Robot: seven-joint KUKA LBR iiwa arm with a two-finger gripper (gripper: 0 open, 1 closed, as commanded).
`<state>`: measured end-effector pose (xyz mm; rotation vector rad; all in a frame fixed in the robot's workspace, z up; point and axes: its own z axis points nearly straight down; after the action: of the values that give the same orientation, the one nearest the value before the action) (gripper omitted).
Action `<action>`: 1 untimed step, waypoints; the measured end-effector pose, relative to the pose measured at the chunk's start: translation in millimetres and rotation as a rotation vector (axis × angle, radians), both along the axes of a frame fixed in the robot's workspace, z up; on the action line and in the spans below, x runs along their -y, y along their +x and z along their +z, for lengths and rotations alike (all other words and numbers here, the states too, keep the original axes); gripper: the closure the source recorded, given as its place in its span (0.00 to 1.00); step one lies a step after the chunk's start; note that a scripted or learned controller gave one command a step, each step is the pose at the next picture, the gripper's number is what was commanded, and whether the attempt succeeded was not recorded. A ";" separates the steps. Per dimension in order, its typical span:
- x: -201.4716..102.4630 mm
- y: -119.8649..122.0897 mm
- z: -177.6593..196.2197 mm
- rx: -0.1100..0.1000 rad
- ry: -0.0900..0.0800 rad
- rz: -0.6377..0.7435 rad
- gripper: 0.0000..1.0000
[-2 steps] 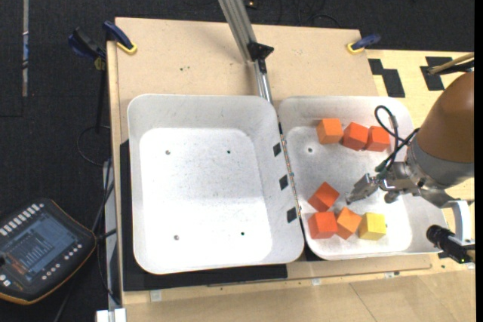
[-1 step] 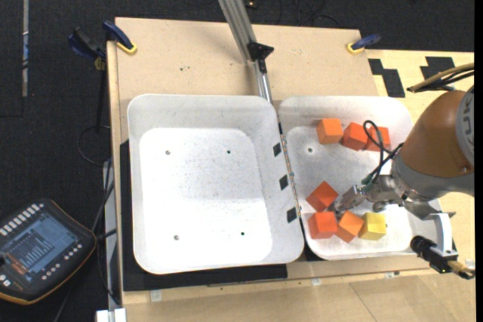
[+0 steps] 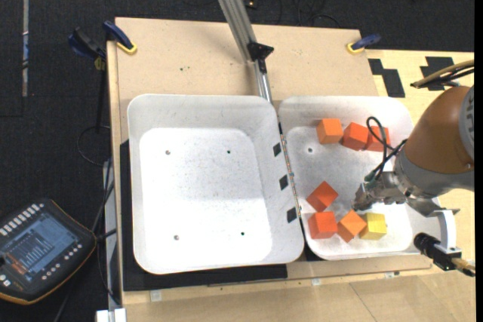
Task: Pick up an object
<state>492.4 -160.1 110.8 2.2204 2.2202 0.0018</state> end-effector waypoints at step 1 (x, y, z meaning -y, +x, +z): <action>-7.7 3.2 59.9 0.005 -0.001 0.004 1.00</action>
<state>495.6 -152.5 170.8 2.2128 2.2214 0.0056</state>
